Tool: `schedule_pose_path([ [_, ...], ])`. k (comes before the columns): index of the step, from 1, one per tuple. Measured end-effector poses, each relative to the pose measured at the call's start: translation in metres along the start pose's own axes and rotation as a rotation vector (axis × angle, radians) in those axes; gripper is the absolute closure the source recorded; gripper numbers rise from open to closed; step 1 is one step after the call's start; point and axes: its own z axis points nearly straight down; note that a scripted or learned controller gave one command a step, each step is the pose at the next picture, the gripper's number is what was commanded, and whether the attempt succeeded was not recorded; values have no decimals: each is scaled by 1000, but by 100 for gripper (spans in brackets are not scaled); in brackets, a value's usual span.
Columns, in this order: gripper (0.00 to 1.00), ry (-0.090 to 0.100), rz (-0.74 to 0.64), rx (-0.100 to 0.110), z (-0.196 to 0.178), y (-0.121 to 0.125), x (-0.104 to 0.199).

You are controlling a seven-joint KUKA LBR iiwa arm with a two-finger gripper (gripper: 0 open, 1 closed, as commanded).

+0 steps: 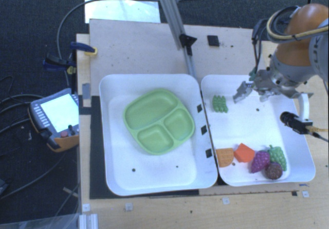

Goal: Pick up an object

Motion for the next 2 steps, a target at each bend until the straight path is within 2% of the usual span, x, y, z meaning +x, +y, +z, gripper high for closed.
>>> schedule_pose_path([
  [2, 0, -1, 3, 4, 98, 8, -2],
])
